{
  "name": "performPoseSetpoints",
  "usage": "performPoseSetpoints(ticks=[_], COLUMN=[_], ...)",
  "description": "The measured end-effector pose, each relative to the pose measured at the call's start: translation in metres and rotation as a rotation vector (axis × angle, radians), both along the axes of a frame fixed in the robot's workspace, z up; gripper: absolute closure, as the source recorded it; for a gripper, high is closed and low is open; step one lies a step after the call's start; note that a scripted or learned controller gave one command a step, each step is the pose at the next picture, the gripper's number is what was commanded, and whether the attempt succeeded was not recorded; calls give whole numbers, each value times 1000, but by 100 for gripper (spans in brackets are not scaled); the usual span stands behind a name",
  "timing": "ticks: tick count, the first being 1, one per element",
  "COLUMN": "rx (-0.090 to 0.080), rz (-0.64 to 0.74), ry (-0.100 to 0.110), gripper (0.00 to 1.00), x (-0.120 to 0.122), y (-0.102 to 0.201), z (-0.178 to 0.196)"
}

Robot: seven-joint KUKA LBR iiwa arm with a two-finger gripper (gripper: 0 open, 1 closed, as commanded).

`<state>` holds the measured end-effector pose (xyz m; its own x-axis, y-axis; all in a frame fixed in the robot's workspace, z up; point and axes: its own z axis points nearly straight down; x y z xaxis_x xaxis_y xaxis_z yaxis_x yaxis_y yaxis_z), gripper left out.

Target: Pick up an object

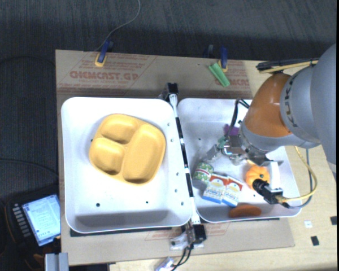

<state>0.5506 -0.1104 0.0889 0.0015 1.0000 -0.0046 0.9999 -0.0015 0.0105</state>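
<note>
Gripper (225,149), finger state impossible to tell, hangs in the right bin (203,114) above a glossy carton (221,188); smooth lumpy yellow tray (127,147) occupies the left bin (73,151).

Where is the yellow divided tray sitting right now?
The yellow divided tray lies in the left bin in the camera view, toward its upper middle, apart from the small packets and the tool over in the right bin.

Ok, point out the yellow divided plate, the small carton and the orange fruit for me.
yellow divided plate (127,147): camera view, centre ridge between compartments.
small carton (222,189): camera view, printed top face.
orange fruit (255,173): camera view, upper skin.
</note>
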Motion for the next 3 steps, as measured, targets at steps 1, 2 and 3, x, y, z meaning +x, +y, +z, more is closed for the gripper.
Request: performPoseSetpoints(ticks=[1, 2, 3], rx=[0, 0, 0], rz=[0, 0, 1], ry=[-3, -3, -5], gripper=[100, 0, 0], x=[1, 1, -62], y=[0, 0, 12], z=[11, 11, 0])
